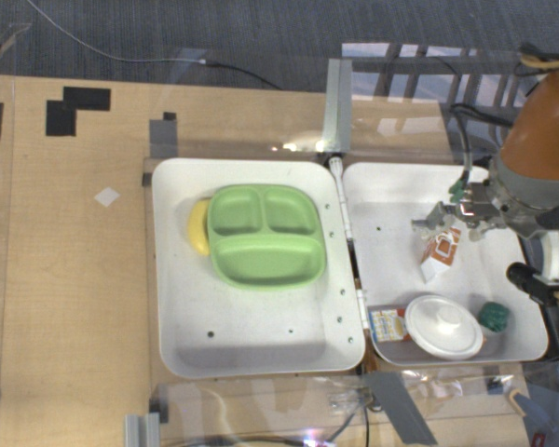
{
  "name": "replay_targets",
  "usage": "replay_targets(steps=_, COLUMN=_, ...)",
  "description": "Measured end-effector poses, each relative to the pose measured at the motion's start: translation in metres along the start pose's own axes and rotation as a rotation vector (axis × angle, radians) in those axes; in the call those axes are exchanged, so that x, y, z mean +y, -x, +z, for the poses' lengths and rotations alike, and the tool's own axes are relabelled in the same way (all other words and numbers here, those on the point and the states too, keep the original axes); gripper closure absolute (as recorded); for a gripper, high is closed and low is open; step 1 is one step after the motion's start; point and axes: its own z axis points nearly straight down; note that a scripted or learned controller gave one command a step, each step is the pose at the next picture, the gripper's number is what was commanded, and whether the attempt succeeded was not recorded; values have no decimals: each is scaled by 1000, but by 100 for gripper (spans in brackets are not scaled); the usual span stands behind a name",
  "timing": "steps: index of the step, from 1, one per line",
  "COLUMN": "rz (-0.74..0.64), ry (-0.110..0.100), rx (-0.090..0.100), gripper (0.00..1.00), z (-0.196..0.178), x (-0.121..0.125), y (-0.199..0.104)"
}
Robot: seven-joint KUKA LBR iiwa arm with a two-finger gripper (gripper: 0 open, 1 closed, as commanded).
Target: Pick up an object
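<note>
Right bin: tool, grip unclear, above orange-white tube; white bowl nearby

We had one camera, fixed above the bench. It looked down at a slant on the left bin and the right bin, from moderate height, with dark floor at the top.
</note>
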Motion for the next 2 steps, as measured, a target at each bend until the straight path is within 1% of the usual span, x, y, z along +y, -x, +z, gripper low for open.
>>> replay_targets(steps=1, rz=70, ry=4, rx=-2, gripper=0, z=91, x=15, y=17)
replay_targets(steps=2, rz=20, ry=3, rx=-3, gripper=0, z=106, x=63, y=50)
